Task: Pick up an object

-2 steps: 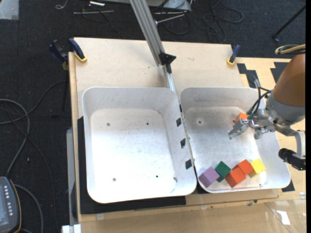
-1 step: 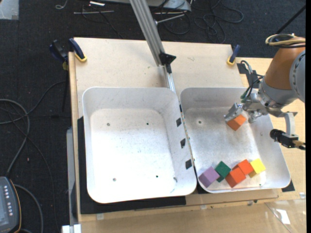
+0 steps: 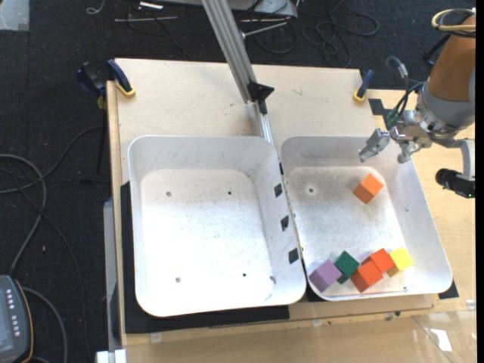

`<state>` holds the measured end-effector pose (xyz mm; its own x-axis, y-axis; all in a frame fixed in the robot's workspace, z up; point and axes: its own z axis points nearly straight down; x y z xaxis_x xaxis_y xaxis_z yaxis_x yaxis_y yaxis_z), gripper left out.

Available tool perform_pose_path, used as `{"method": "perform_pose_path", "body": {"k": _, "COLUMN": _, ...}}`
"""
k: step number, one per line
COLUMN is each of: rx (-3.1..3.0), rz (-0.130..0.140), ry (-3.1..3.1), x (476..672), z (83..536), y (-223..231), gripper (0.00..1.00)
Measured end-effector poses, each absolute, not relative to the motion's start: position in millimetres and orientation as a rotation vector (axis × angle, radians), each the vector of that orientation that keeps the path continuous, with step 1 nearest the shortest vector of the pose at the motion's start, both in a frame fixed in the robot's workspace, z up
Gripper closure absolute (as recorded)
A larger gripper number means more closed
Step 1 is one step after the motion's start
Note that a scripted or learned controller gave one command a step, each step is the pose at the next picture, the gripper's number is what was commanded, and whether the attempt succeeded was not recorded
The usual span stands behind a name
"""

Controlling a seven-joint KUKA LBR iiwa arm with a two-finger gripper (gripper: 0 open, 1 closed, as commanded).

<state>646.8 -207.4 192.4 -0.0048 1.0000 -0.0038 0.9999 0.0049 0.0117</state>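
My gripper hangs over the far edge of the right bin, its two fingers spread apart and open with nothing between them. An orange cube lies alone in that bin, just in front of and below the gripper. Along the bin's near edge sits a cluster: a purple cube, a green cube, a red cube, another orange cube and a yellow cube.
The left bin adjoins the right one along a shared raised rim. A slanted metal pole rises behind the bins. Clamps sit at the bench's back corners, and cables lie on the dark floor around it.
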Motion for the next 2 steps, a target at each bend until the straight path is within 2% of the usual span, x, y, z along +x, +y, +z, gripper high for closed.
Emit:
{"method": "perform_pose_path", "body": {"k": 1, "rx": 2.225, "rz": -0.006, "ry": 2.226, "x": 622.9, "z": 122.6, "y": -198.3, "gripper": 0.00}}
{"method": "perform_pose_path", "body": {"k": 2, "rx": 2.223, "rz": -0.003, "ry": 2.223, "x": 606.2, "z": 93.9, "y": -181.0, "gripper": 0.00}}
